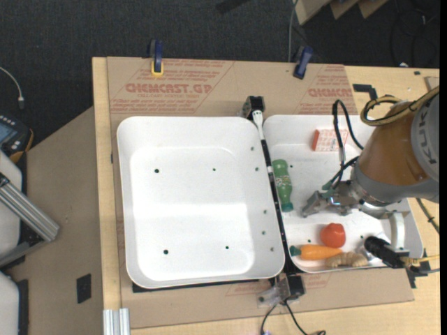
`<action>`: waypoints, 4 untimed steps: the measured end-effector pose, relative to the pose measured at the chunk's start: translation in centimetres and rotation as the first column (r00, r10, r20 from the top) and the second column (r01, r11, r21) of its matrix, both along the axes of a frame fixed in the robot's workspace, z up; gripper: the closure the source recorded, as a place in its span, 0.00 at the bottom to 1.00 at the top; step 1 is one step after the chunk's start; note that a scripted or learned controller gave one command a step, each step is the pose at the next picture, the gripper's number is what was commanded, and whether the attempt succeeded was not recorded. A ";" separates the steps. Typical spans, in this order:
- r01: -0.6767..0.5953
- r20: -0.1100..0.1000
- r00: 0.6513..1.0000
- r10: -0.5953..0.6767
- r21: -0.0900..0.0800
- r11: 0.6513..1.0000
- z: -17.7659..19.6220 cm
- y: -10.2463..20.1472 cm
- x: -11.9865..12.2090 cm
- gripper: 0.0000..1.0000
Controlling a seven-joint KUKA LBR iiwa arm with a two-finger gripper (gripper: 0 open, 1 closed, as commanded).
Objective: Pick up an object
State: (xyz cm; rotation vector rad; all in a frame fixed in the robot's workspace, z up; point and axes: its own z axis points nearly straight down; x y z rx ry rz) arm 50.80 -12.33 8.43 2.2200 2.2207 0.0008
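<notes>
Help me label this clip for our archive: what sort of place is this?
Probably a robotics lab test bench. Two white bins sit on a board held by clamps, a grey and orange arm reaches over toy-like items such as a carrot, and cables trail around.

The gripper [312, 204] hung over the right bin [302, 130], its fingers spread with nothing between them. A green bottle [281, 182] lay at its ten o'clock, a red tomato [334, 234] at four, an orange carrot [318, 252] at five, and a pink box [324, 139] at twelve. The left bin [188, 201] sat at nine.
</notes>
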 end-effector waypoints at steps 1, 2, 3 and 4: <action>0.006 0.005 1.000 -0.006 -0.006 1.000 6.0 -10.1 0.3 0.00; -0.002 -0.006 1.000 0.002 0.004 1.000 3.5 -1.6 -2.9 0.00; 0.003 -0.002 1.000 -0.003 0.001 1.000 -0.1 -5.4 -2.9 0.00; 0.000 0.000 1.000 0.000 -0.001 1.000 3.4 -7.2 -1.4 0.00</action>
